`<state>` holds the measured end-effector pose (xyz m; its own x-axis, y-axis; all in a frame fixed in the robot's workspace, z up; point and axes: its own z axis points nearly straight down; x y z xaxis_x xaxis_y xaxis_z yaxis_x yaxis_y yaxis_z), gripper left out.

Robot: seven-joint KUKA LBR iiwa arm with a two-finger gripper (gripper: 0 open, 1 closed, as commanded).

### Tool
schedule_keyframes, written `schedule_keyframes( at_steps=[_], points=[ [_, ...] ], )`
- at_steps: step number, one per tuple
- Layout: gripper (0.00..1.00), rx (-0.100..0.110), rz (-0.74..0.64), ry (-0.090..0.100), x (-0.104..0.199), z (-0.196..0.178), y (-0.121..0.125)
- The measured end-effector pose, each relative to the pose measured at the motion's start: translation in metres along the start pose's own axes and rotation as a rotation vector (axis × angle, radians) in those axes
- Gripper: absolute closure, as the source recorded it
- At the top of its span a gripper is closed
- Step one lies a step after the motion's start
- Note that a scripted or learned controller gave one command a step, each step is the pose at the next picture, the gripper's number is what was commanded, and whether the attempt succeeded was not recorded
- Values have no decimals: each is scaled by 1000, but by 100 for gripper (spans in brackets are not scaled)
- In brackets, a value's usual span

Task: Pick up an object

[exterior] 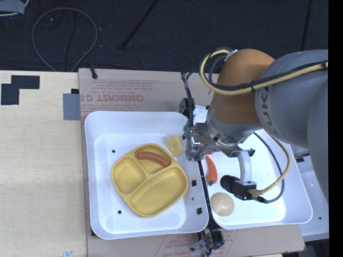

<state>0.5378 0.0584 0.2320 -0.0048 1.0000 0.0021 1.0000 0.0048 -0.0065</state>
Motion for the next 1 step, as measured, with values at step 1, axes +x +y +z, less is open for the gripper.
schedule_keyframes(
  at_steps=[1],
  points=[
    [100, 0, 1, -1, 42, 4, -21]
  ],
)
